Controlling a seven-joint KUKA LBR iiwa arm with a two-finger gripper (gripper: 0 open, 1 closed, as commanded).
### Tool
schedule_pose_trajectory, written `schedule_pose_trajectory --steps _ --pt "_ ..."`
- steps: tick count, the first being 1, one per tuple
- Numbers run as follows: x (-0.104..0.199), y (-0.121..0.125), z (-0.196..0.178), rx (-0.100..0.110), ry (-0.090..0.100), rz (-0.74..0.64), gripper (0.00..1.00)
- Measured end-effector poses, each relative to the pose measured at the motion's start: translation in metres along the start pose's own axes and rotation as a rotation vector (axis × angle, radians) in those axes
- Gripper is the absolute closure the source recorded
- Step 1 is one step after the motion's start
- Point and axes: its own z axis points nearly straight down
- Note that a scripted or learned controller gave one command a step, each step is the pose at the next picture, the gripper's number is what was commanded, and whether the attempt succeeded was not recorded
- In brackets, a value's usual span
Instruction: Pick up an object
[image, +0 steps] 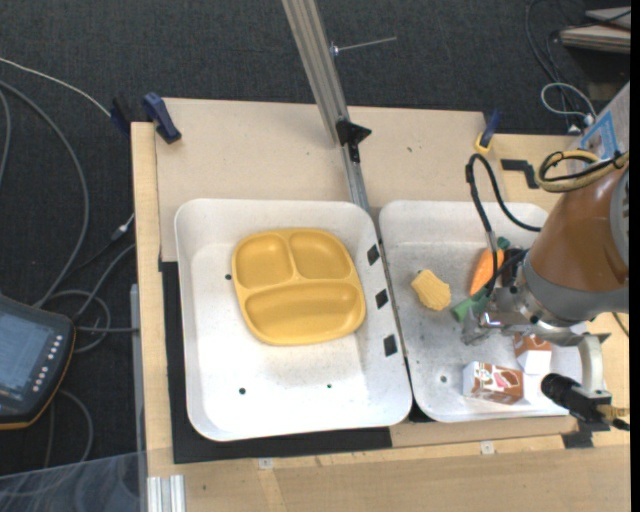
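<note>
Although the task names no particular object, the right bin (440, 385) offers several candidates, and the arm (585, 250) reaches over its right half. The gripper (490, 322) sits low among them, its metal tip close above the bin floor; whether it is parted or closed cannot be told from this view, and nothing is visibly held between its parts.

Nearest to it are a small green piece (463, 309), touching or just left of the tip, and an orange carrot-shaped item (483, 270) lying just above it, partly hidden by the wrist. Both look like light, rigid toy food; the carrot, judged by its tapered form, is best taken across its thicker middle, since a grasp near the point would likely slip.

A yellow wedge (431, 290) lies to the left, apart from the gripper. It appears light and blocky, with flat faces suited to a squeeze across its short width.

A flat printed packet (496, 381) lies just below the gripper toward the bin's front edge. It looks thin and possibly slick, so probably the hardest to lift from the floor.

The left bin (200, 330) holds a yellow divided plate (297, 285), well apart from the gripper, broad and shallow, and likely graspable only at its rim.
</note>
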Motion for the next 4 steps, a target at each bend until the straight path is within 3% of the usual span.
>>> schedule_pose_trajectory --steps 2,4 --pt "-0.002 0.004 -0.073 0.002 0.000 0.000 1.00" --pt "0.097 0.051 -0.073 0.004 0.003 -0.006 1.00"
